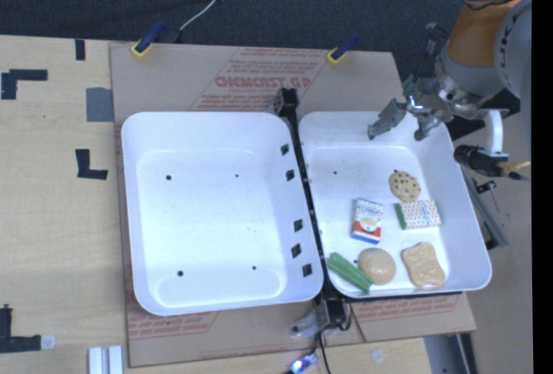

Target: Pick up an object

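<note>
Gripper (401,124) poised over right bin's (471,217) far edge, fingers spread apart, nothing between them. Arm (484,27) enters from right, orange band up top. Objects clustered in right bin's near half, well apart from gripper: cookie (403,185); patterned packet (420,214) just below it; small box (367,220) left of packet; round bun (376,265); tan biscuit (423,265) right of bun; green piece (349,271) by near-left corner, touching bun. Left bin (138,191) beside right bin, clips along shared edge.
</note>
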`<state>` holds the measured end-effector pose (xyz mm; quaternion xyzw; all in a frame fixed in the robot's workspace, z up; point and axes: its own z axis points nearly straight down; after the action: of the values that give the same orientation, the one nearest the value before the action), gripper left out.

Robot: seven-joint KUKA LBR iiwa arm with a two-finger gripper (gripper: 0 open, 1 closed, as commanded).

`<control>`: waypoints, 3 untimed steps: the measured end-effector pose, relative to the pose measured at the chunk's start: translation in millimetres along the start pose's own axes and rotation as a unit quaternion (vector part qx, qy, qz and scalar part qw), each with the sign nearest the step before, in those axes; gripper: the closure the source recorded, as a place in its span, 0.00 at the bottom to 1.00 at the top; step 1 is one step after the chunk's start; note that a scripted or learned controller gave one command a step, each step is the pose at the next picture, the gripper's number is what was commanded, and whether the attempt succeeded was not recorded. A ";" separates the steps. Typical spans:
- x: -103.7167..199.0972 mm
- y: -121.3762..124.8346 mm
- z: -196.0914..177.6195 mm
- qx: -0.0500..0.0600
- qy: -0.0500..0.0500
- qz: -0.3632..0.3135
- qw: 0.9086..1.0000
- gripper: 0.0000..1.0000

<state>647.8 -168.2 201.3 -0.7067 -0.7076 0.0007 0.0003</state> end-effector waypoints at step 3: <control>-54.8 18.3 -308.8 -0.010 -0.004 -0.001 1.000 0.00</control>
<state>666.6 -222.8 510.1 -0.7058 -0.7083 -0.0038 -0.0094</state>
